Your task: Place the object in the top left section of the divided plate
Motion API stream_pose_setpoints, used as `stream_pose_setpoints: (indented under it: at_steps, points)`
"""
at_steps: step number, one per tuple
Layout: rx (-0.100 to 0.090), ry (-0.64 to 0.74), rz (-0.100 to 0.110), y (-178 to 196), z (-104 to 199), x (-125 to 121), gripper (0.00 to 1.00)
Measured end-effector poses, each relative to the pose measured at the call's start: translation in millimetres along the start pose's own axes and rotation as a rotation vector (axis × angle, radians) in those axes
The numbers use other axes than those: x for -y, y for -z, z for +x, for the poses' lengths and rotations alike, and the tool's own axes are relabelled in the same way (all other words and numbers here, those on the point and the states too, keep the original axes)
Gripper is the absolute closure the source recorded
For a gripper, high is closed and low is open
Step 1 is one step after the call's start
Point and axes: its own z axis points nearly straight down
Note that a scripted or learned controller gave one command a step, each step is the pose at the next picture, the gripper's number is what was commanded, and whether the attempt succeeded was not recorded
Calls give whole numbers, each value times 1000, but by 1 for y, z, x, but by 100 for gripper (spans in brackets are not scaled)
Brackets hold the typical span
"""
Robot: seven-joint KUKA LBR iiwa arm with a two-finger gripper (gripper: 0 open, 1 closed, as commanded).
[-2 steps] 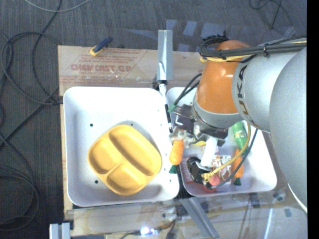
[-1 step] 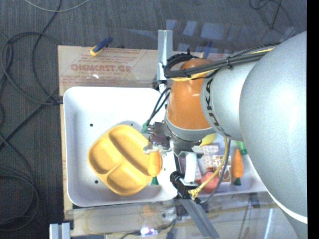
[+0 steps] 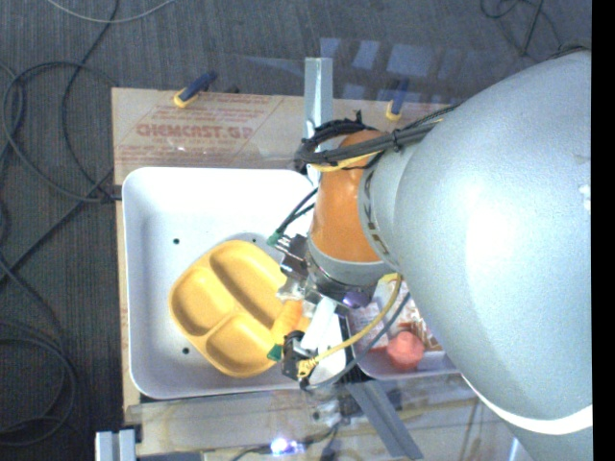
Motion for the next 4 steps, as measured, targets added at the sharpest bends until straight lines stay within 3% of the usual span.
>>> stream_pose_setpoints:
  at_steps: [1, 2, 4]
  points:
    - [0, 149, -2, 41, 49, 30, 100]
    - [0, 148, -3, 41, 49, 30, 0]
    - [-1, 400, -4, 19, -18, -13, 0]
